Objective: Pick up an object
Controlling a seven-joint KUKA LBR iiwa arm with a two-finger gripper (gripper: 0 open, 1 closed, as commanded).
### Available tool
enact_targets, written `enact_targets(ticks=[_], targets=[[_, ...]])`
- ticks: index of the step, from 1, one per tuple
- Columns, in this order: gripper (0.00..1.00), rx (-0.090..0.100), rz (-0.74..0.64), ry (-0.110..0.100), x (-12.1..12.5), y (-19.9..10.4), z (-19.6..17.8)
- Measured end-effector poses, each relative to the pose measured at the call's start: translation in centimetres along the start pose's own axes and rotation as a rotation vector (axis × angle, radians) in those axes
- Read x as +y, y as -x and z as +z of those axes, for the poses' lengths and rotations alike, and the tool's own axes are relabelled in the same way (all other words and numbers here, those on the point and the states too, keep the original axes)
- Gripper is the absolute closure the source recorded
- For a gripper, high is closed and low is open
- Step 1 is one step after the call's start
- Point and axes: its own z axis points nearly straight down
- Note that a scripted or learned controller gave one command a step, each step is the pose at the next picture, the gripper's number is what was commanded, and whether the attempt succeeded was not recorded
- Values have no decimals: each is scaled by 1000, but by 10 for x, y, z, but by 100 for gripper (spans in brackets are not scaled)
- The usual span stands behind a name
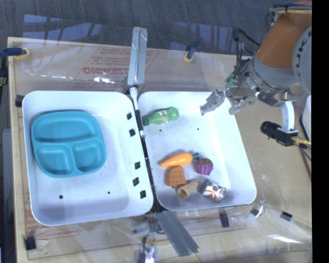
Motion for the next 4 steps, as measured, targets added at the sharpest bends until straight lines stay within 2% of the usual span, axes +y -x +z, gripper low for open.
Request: enact_targets(ticks=[1, 2, 3, 4], targets=[[0, 2, 214, -1, -81, 0, 148], [0, 1, 94, 0, -61, -69, 184], [0, 0, 2, 2, 54, -55, 182], [100, -1, -6, -6, 54, -56, 175]])
